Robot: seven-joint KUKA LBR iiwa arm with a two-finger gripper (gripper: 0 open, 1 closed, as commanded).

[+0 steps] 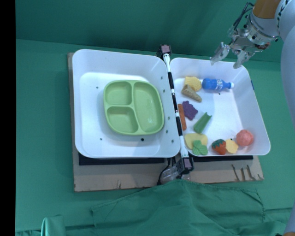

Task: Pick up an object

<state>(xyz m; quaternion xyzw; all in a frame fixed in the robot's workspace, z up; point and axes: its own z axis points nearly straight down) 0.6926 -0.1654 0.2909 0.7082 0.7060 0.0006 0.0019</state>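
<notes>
Gripper [230,56] sat at the upper right, above the far rim of the right bin [256,105], fingers spread apart with nothing between them. Orange band of the arm [266,6] was at the top edge of the frame.

All the pickable items were in the right bin:
- blue bottle [215,84] lying on its side near the far end, white cap pointing right, closest item to the gripper but well apart from it
- yellow toy piece [193,83] just left of the bottle, with a tan cone-shaped toy [192,94] touching it below
- orange carrot-like stick [182,116] along the left wall, purple grape bunch [189,110] right beside it
- green pod-shaped toy [202,122] mid-bin, tilted
- yellow wedge [191,138] at the near left corner with a green leafy piece [200,148] on top of it
- strawberry-like red toy [219,146] and a small yellow piece [231,146] touching each other near the front wall
- orange-pink round fruit [244,137] at the near right corner

Left bin [87,69] held a green three-compartment plate [133,107], lying flat, roughly centred, compartments bare.

Both bins sat side by side on a cardboard sheet [115,182] over the green cloth-covered bench [41,115]. Black-and-white divider bar [174,97] ran between the bins. Loose green cloth [184,209] was bunched at the front, overlapping the cardboard's front edge.
</notes>
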